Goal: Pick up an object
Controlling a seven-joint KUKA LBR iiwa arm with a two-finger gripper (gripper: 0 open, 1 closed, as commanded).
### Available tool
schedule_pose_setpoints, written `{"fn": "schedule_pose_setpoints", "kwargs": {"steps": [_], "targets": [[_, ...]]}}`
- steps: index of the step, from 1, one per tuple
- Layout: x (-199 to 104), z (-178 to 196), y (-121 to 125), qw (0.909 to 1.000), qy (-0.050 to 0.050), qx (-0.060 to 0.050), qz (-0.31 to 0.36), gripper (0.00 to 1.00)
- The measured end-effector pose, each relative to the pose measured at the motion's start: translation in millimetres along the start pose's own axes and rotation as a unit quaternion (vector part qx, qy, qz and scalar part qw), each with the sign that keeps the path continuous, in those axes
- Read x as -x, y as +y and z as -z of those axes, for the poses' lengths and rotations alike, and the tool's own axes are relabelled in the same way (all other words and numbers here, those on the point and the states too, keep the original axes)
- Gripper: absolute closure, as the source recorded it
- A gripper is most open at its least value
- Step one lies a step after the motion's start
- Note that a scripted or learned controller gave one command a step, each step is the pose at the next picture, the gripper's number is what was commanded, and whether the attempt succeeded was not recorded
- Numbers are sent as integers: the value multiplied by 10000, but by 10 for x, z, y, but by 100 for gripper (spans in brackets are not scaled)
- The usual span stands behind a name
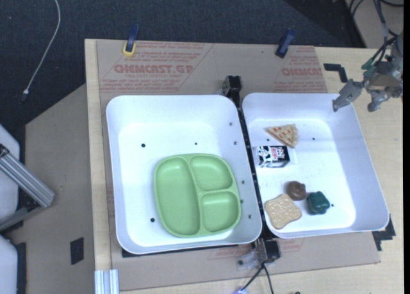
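Gripper (360,96) at the far right corner of the right bin (362,158), fingers (341,98) spread apart, grasping nothing. In that bin: cracker wedge (284,135), black-and-white packet (273,155), brown lump (296,190), green block (318,203), biscuit (282,211). Green divided plate (196,193) in left bin (128,158).

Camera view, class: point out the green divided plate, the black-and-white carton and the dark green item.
Green divided plate (172,212): camera view, floor of its long left compartment.
Black-and-white carton (273,155): camera view, middle of its printed top face.
Dark green item (317,202): camera view, its top.
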State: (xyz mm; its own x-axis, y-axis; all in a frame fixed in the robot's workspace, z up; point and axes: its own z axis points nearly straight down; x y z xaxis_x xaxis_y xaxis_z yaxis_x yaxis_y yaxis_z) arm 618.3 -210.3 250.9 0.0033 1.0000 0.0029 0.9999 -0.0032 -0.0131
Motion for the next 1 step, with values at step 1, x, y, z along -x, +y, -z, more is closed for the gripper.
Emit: {"fn": "schedule_pose_setpoints", "kwargs": {"steps": [1], "targets": [[-7,78,24,10000,-16,65,18,0]]}}
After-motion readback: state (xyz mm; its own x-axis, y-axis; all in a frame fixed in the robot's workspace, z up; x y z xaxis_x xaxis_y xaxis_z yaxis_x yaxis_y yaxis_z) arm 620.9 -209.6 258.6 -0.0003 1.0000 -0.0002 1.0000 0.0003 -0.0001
